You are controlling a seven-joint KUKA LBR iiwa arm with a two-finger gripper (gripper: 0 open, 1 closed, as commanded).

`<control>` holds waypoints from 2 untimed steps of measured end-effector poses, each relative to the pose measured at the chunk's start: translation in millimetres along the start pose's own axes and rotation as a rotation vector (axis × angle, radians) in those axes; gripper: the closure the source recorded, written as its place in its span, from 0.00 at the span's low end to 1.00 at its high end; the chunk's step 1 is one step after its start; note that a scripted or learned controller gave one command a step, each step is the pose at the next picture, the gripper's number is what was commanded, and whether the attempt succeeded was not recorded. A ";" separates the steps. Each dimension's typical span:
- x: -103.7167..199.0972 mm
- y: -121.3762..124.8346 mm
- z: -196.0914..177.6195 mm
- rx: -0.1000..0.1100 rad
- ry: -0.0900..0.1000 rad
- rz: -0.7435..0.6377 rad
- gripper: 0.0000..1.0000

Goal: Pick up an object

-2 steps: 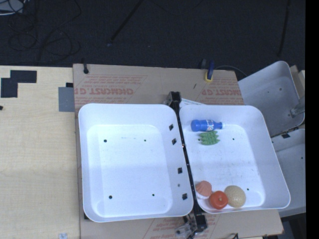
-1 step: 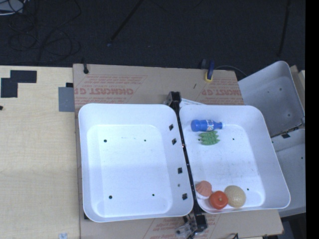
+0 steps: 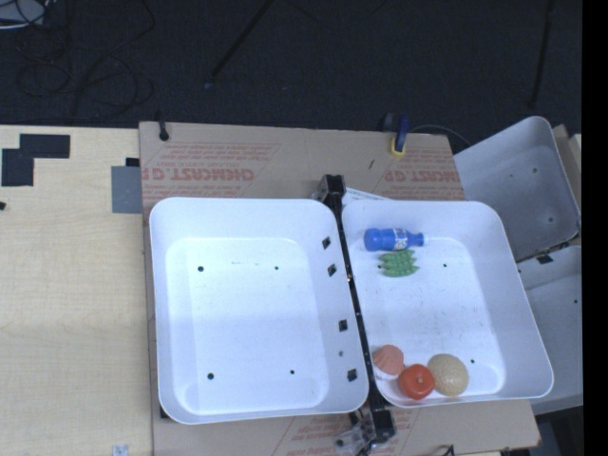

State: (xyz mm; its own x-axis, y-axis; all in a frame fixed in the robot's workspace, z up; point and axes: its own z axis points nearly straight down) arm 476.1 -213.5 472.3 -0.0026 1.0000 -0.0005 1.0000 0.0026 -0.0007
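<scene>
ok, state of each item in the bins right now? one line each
blue bottle: lying on its side, far end of the right bin
green object: lying flat beside the bottle, just nearer the camera
pink object: resting in the near corner, against the red ball
red ball: resting at the near wall
tan ball: resting, touching the red ball
left bin: upright on the bench

Pretty even overhead light here, and the two white bins (image 3: 247, 218) come out really bright, almost washed out on the floors, with only soft grey shading along their inner walls. The background above the bench (image 3: 66, 255) is super dark (cables barely readable in it). Whole frame is a bit soft and grainy, so small stuff like the blue bottle (image 3: 391, 239) lacks fine detail.
</scene>
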 end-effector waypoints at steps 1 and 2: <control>0.0 0.1 -14.7 -0.001 0.000 -0.001 0.00; 0.4 0.8 -23.9 0.001 0.000 -0.007 1.00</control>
State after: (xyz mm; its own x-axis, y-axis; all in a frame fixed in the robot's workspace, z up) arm 477.0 -213.1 496.2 -0.0098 1.0000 -0.0006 0.9999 0.0098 -0.0018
